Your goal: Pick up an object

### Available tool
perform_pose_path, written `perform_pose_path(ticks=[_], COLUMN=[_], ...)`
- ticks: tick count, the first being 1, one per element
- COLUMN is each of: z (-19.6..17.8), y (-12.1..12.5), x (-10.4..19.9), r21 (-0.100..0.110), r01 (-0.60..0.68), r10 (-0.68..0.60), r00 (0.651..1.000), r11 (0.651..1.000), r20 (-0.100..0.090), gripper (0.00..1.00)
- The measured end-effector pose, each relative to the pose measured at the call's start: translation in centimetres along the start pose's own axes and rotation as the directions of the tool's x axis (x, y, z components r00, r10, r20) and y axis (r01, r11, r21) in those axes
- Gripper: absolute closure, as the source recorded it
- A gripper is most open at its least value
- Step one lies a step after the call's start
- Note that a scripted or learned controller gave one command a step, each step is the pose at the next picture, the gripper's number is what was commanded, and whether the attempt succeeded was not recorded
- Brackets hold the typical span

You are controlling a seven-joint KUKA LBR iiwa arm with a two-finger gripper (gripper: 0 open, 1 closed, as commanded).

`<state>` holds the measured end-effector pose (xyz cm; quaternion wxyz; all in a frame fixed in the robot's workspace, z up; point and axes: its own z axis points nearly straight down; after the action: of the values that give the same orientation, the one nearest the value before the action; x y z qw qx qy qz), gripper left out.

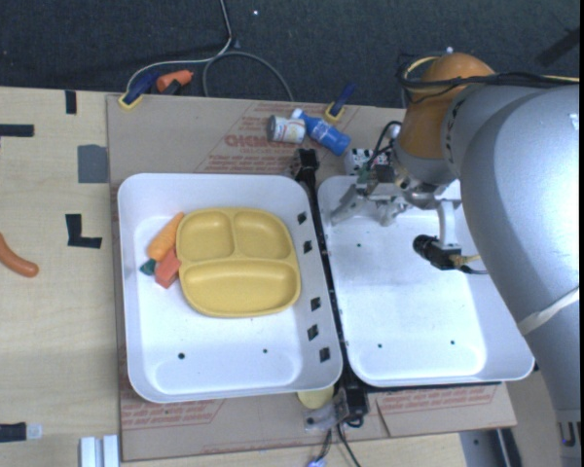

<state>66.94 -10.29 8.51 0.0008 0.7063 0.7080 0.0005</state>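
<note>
Objects worth picking lie in the left bin (141, 353): an orange carrot-like piece (164, 236) touching the left side of a yellow divided plate (238, 262). To the right, the gripper (370, 200) sits low over the right bin (419, 358), well apart from them; whether it is wide or narrow I cannot tell. It should probably cross the divider and descend squarely over the small piece.

Yellow tray (238, 278), orange carrot (163, 238), white bins (136, 290).

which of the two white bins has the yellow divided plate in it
The left bin, the one farther from the arm. The yellow divided plate lies in it; the gripper sits over the right bin.
</note>
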Motion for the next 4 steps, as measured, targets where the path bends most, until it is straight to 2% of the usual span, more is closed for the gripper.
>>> perform_pose_path(ticks=[1,2,3,4], z=[-1.0,-10.6,-9.9,-15.0], y=[0.0,-1.8,-7.3,-4.1], x=[0.0,9.2,16.5,6.1], r21=[-0.001,-0.005,0.006,-0.003], r01=[0.001,0.007,0.005,-0.008], r10=[-0.001,-0.008,-0.005,0.008], r00=[1.000,1.000,1.000,1.000], r11=[1.000,1.000,1.000,1.000], r20=[0.004,-0.004,-0.002,0.003], gripper=[1.00,1.00,1.00,1.00])
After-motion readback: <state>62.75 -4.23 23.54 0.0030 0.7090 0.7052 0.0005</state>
